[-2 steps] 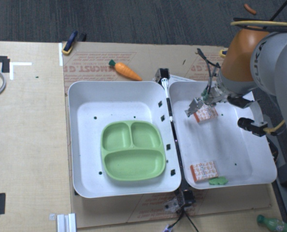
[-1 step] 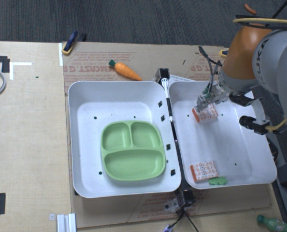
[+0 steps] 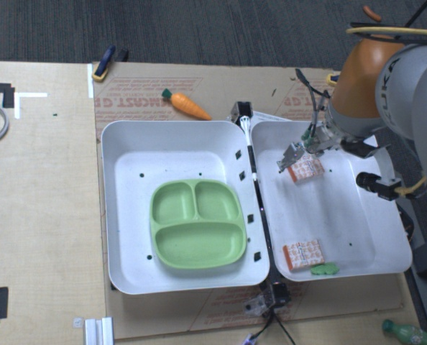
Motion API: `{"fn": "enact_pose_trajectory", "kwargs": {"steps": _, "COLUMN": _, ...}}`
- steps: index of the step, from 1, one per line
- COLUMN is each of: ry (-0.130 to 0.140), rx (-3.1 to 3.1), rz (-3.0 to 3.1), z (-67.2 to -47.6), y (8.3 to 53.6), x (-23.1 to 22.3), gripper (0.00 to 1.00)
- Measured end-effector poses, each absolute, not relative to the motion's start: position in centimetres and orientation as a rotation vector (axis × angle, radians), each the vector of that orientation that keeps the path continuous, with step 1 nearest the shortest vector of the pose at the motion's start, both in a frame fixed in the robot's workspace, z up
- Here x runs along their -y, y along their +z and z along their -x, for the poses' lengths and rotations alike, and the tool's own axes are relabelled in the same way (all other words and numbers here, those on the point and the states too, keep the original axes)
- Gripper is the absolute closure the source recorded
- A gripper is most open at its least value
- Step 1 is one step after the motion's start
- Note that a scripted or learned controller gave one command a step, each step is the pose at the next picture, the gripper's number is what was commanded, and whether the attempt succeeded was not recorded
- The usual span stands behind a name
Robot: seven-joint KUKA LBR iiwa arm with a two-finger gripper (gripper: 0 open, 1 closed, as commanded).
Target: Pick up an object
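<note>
In the right bin (image 3: 357, 221), near its far left corner, an orange-and-white packet (image 3: 305, 170) lies or hangs just below my gripper (image 3: 292, 158). The gripper's metal tip touches or nearly touches the packet's upper left edge, and I cannot tell whether it grips it. A second orange-and-white packet (image 3: 302, 254) lies near the bin's front wall. A small green piece (image 3: 324, 269) sits right beside that packet.
The left bin (image 3: 120, 192) holds a green divided plate (image 3: 198, 223). A toy carrot (image 3: 187, 105) lies on the cardboard behind the bins. A blue clip (image 3: 104, 62) sits at the back left, and a green bottle (image 3: 407, 330) lies at the front right.
</note>
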State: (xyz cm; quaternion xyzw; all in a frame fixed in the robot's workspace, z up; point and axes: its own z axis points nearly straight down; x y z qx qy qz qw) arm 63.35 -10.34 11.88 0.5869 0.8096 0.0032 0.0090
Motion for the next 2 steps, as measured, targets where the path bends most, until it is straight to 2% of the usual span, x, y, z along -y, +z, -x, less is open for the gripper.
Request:
{"fn": "enact_pose_trajectory", "kwargs": {"steps": 1, "ry": 0.006, "rx": -2.610, "rz": -1.728, "z": -62.4, "y": 9.8, "x": 10.8, "gripper": 0.00}}
{"fn": "enact_pose_trajectory", "kwargs": {"steps": 2, "ry": 0.007, "rx": -2.602, "rz": -1.727, "z": -62.6, "y": 10.9, "x": 10.9, "gripper": 1.00}}
